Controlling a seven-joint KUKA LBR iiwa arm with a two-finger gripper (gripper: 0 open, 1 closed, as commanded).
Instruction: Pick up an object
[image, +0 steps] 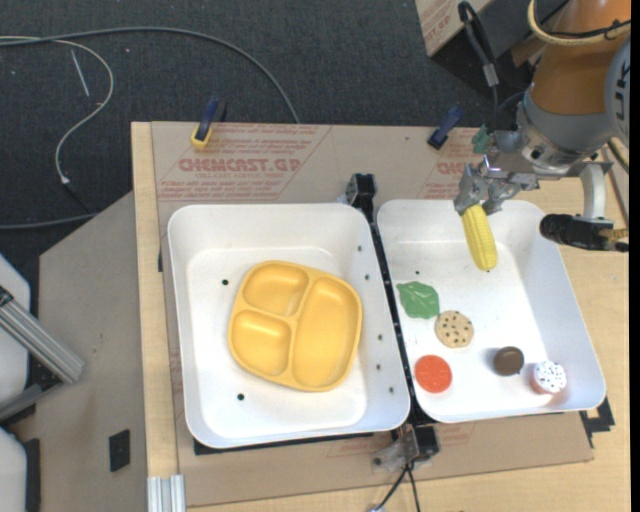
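A yellow divided plate (296, 325) is seen lying in the left bin (190, 240). In the right bin (570, 290) a green leaf (418, 298), a cookie (454, 328), a red disc (433, 373) and a brown ball (508, 360) are spread along the near side. At the far end the corn cob (480, 236) is gripped at its top by the closed pincer (484, 203) (apparently lifted, though its height cannot be judged). The lifting step is judged underway; a steady upward pull is called for next. The desk (160, 170) is covered with printed cardboard, and dark carpet with a loose cable (70, 110) is seen beyond.
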